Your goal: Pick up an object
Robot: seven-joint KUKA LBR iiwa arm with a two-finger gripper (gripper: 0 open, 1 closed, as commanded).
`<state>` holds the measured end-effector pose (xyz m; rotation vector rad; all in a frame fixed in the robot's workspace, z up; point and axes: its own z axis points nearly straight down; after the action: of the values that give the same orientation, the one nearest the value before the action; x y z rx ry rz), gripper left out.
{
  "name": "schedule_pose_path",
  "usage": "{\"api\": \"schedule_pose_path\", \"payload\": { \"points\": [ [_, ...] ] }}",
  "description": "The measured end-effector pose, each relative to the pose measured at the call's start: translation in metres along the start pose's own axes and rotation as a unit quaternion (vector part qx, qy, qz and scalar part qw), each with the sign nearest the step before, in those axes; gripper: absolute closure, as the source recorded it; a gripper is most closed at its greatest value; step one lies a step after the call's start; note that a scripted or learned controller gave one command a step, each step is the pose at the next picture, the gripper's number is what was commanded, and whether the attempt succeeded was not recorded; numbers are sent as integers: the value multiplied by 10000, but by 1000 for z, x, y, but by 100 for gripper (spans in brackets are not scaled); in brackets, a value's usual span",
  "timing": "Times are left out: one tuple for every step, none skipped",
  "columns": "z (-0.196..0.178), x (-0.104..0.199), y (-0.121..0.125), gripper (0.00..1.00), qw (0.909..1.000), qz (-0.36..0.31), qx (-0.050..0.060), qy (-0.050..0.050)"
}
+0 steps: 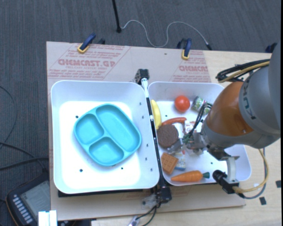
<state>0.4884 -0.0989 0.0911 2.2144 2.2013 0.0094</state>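
Two bins: left bin (56, 126) and right bin (212, 86), side by side on the bench, touching along the middle
left bin: has a blue divided plate (107, 134), 3 compartments, tilted a bit
right bin: all the small stuff is here, packed twd its left side
gripper (191, 142): down inside the right bin, approx mid-bin, under the orange band of the arm; fingers hidden from this angle so can't tell if spread or pinched, nothing visibly held
brown round cookie (168, 135): just left of the gripper, v close, maybe touching, can't tell
red chili (173, 121): right above the cookie, up-left of the gripper
tomato (181, 103): further up, near the back wall, apart from the gripper
banana (155, 113): against the bin's left wall, left of the chili
waffle cracker (169, 163): below the cookie, down-left of the gripper
carrot (187, 176): at the front wall, below the gripper, not touching
green packet thing (198, 102): right of the tomato, partly behind the arm
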Motion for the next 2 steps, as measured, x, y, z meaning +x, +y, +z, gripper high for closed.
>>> {"api": "schedule_pose_path", "payload": {
  "points": [
    [0, 0, 3, 0, 10000, -4, 35, 14],
    [3, 1, 50, 0, 10000, -29, 28, 21]
  ]
}}
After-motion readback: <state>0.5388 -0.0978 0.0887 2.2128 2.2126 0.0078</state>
